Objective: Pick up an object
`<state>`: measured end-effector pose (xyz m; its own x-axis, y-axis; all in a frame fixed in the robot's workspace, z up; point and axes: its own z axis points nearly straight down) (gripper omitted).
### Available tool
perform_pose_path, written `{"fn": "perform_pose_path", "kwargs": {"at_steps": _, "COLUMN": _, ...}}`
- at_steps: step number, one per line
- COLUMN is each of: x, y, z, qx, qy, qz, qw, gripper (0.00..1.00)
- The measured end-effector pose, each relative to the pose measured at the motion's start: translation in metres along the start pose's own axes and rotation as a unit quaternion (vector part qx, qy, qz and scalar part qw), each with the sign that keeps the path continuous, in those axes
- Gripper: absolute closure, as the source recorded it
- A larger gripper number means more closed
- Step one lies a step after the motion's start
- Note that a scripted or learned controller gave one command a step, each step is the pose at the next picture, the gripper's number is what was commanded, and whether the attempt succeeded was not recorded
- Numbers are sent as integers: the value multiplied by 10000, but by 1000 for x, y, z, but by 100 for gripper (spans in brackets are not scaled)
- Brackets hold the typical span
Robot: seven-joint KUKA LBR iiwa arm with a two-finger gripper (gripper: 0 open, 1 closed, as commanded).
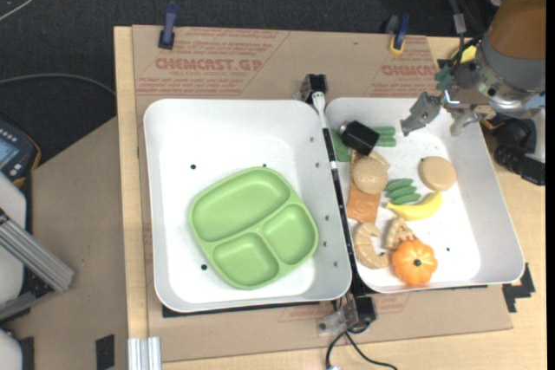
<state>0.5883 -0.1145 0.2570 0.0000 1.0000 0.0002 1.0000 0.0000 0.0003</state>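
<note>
Toy food (395, 212) sits clustered in right bin (486, 212); tool (440, 111) hovers above its far end, spread wide, empty. Risk: tight packing, fingers may nudge neighbours and slip.

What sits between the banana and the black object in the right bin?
In the camera view, between the banana and the black object lie a round tan cookie-like piece and green pea pods.
</note>
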Motion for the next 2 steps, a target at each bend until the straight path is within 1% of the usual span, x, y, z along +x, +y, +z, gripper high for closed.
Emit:
{"fn": "perform_pose_path", "kwargs": {"at_steps": 1, "x": 78, "y": -74, "z": 74, "qx": 74, "qy": 26, "qz": -29, "qw": 10000, "gripper": 0}}
{"fn": "perform_pose_path", "kwargs": {"at_steps": 2, "x": 208, "y": -112, "z": 73, "qx": 31, "qy": 31, "qz": -73, "qw": 10000, "gripper": 0}}
